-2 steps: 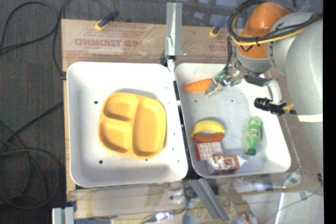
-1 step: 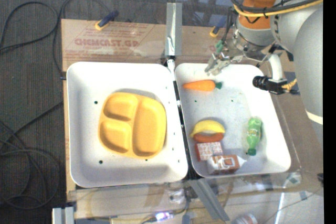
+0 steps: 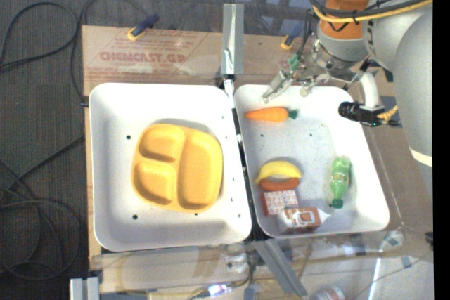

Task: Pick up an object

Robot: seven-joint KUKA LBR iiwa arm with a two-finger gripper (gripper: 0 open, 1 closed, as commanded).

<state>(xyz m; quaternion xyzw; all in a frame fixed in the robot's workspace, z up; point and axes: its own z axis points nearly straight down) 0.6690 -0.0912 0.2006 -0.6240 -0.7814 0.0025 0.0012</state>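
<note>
Here the gripper (image 3: 290,83) hangs over the right bin's (image 3: 365,151) far rim, fingers spread and holding nothing, just above the carrot (image 3: 267,114). The carrot lies near that rim, a smooth tapered plastic toy; the fingers may slide off its rounded sides or knock the bin wall. Nearer the front sit a glossy lemon (image 3: 278,171), a slim green bottle (image 3: 339,180) and small cartons (image 3: 290,209). The left bin (image 3: 105,151) holds a yellow moulded tray (image 3: 180,166).
</note>
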